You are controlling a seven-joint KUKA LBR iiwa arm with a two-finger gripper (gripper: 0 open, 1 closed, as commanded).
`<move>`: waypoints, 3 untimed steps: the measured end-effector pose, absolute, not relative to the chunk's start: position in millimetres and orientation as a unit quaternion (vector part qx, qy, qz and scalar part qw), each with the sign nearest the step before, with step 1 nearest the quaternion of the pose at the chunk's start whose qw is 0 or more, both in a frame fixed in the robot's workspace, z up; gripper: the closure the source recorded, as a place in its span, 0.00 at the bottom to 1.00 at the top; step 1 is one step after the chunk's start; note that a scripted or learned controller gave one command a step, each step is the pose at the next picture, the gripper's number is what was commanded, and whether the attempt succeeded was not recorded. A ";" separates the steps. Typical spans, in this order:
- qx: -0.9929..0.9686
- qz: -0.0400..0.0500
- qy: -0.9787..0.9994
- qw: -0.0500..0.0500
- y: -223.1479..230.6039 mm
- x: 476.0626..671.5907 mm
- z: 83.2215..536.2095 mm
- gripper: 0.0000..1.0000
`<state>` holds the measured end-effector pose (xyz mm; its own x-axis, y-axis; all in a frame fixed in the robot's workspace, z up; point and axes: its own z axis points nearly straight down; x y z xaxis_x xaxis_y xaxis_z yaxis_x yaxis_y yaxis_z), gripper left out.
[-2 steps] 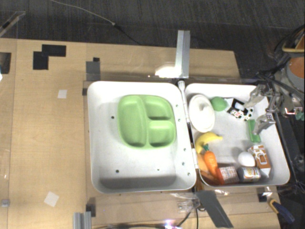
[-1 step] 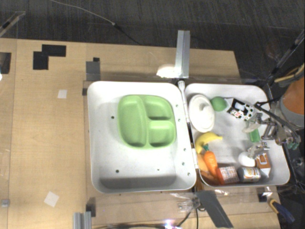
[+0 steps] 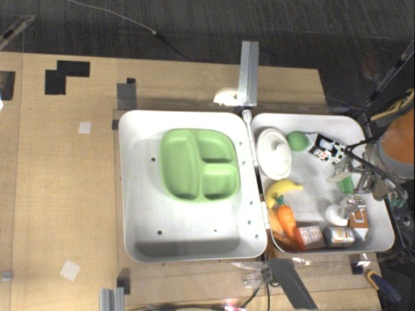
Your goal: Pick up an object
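Now, we take the right bin as our landmark and list what we see against it.

Right bin [image 3: 373, 135]: we see it beside the left bin [image 3: 139, 173], the two touching along a shared edge on the tabletop [image 3: 58, 193].
Left bin contents: we see a green divided tray [image 3: 198, 164] near its middle.
End effector [image 3: 353, 177]: we see it low over the right bin's right side, among its cables; we cannot tell how its fingers stand or whether they have hold of anything.
Arm [image 3: 399, 144]: we see the orange band just past the right bin's right wall.
White bowl [image 3: 273, 152]: upper left of the right bin.
Green ball [image 3: 297, 140]: just right of the bowl.
Black and white object [image 3: 324, 149]: right of the ball, near the back wall.
Banana [image 3: 282, 190]: left side, below the bowl.
Carrot [image 3: 286, 219]: just under the banana, pointing toward the front wall.
Small boxes [image 3: 324, 236]: along the front wall.
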<state>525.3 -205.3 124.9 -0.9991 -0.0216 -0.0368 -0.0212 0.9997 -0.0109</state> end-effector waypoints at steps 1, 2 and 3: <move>-0.085 -0.012 0.996 0.029 -207.9 536.2 121.0 0.00; -0.140 -0.012 0.990 0.026 -209.0 549.3 107.5 0.00; -0.188 -0.005 0.982 0.009 -206.4 541.5 91.3 0.00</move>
